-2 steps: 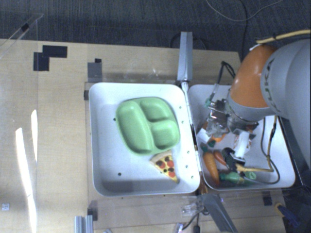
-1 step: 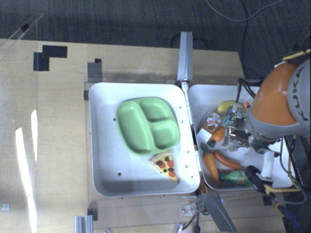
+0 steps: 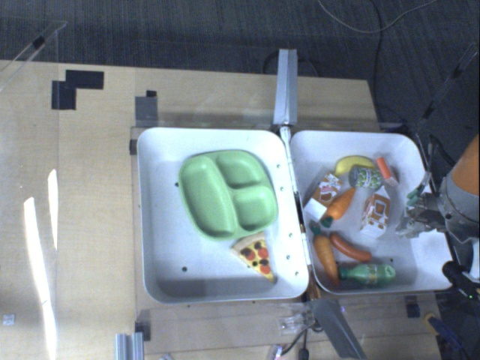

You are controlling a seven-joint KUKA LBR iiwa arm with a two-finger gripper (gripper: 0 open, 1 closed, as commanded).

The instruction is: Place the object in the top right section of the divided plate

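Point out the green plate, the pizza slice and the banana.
Plate [image 3: 212,201]: camera view, large left section.
Pizza slice [image 3: 256,254]: camera view, topping middle.
Banana [image 3: 353,163]: camera view, curved back.

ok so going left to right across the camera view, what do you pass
left bin → green divided plate → pizza slice → divider between the bins → carrot → white carton → gripper
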